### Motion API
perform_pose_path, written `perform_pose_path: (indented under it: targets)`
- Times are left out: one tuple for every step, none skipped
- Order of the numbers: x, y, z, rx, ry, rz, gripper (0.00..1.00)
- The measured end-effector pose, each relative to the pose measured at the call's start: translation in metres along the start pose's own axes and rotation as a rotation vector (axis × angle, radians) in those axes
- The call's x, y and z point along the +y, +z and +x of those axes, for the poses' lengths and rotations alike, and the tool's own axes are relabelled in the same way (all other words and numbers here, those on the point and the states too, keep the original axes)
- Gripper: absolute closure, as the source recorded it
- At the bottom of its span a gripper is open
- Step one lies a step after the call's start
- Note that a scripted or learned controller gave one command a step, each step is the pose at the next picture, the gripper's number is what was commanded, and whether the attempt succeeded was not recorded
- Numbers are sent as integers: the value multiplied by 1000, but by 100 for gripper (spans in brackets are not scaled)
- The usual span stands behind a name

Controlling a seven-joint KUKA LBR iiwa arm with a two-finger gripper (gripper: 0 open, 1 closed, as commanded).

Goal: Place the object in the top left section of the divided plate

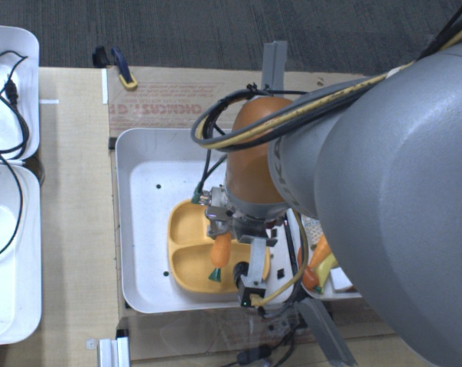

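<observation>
A yellow divided plate [183,239] lies in the white bin [128,205], toward its near right part. An orange toy carrot [220,252] with a green tip pointing toward the camera sits over the plate's ridge, between the upper and lower sections. The gripper [225,232] hangs directly above the carrot's orange end, beneath the orange wrist band. The arm hides the plate's right side and the spot where the carrot meets the gripper, so contact is unclear.
Orange, yellow and red toy pieces [320,264] and a white card [339,280] peek out under the arm at the right. A blue-black clamp [121,66] lies on the bench behind the bin. White trays with black cables [3,121] stand at the left.
</observation>
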State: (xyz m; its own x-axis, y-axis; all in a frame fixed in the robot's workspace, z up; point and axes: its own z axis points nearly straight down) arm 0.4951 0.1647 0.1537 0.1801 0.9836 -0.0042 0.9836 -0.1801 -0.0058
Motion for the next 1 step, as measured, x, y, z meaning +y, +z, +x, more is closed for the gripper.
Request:
perform_pose_path:
  targets:
    - [-17,24,41,0,-375,-1,100]
